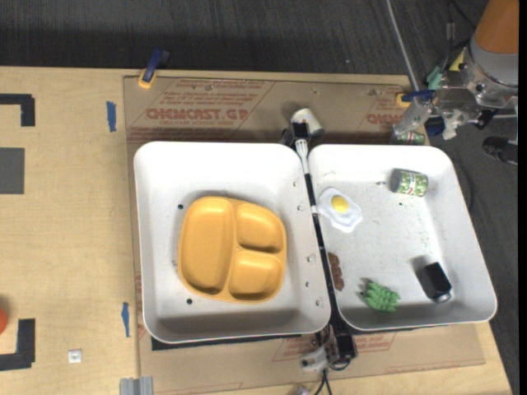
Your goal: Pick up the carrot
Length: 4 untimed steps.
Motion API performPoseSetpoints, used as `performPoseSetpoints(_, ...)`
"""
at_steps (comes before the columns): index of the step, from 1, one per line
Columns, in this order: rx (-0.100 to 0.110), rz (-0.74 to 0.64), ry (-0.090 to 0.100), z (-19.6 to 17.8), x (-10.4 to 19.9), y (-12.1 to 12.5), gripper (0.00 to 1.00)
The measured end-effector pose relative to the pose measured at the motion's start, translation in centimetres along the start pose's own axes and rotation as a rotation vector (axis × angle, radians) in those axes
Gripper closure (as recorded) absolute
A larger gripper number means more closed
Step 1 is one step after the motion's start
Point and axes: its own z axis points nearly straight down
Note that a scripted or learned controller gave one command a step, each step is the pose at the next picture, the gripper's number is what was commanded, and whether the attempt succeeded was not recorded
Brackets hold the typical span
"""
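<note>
Green, knobbly and leafy, a toy vegetable (379, 295) is seen nearest the camera in the right bin (473, 245), with a black block (434, 280) just beside it toward the bin's outer wall. A small brownish piece (333, 270) lies against the divider between the bins, and an orange-red shape (2, 320) is cut off at the bench's left edge. Which of these, if either, is the carrot cannot be told; the brownish piece is judged the likelier, since it lies within reach.

The left bin (156, 220) is occupied by a yellow compartment tray (232, 248). Farther back in the right bin, a fried-egg toy (340, 208) and a green can (409, 182) are found well apart.

Beyond the bin's far corner, the gripper (416, 123) is held above the cardboard, under the orange band (498, 19). Whether it is released or clenched cannot be told.

The step in hand is judged to be the approach. It would be done well if the gripper were brought over the divider side, lined up across the piece's narrow width, and lowered clear of the bin wall and the egg.
</note>
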Motion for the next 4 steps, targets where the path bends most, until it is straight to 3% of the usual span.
performPoseSetpoints(1,-0.002,0.248,0.0,18.2,5.4,-1.4,0.0)
performPoseSetpoints(2,0.002,0.146,0.001,16.1,3.7,-7.9,0.0)
performPoseSetpoints(3,0.003,0.175,0.001,8.3,10.8,-13.6,0.0)
performPoseSetpoints(4,0.002,0.176,0.001,8.4,10.7,-13.6,0.0)
